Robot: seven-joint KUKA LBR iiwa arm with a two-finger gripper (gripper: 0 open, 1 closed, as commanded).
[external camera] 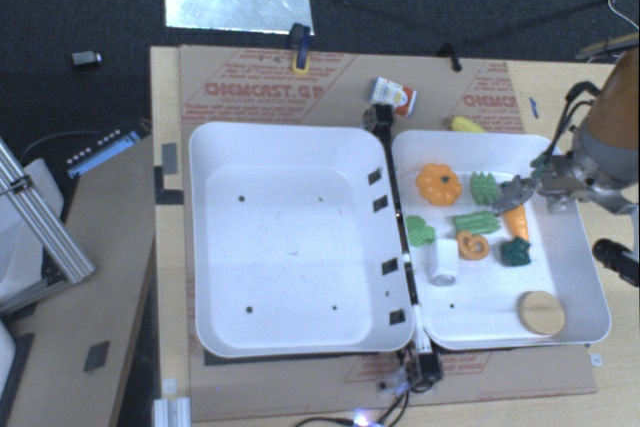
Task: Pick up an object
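Listing stock from left to right, as it lies under me on the desk (pixel 170 245).

Left bin (pixel 290 250): white, shallow, bare floor with small holes; nothing to take here.

Right bin (pixel 590 310), holding all candidates:
- Green leafy piece (pixel 419 233), by the left wall. Probably light plastic, thin and awkward to pinch.
- White cylinder (pixel 444 261), just below it. Smooth, likely slippery; take across the round body.
- Orange pumpkin (pixel 439 184), toward the top. Ribbed, stiff, looks hollow and light; the ribs should give purchase if I close across the middle.
- Green ridged piece (pixel 484 188), just beside the pumpkin.
- Long green vegetable (pixel 476 222), with an orange sliced piece (pixel 473 246) touching below it.
- Orange carrot (pixel 516 219), slim and rigid; best taken across its width, mid-length.
- Dark green floret (pixel 515 253), bumpy, small.
- Tan round disc (pixel 542 312), near the front corner. Flat, lying low; hard to get under.

My fingers (pixel 521 190) hang over the carrot's upper end; whether they are parted or closed I cannot tell, and I see nothing gripped.
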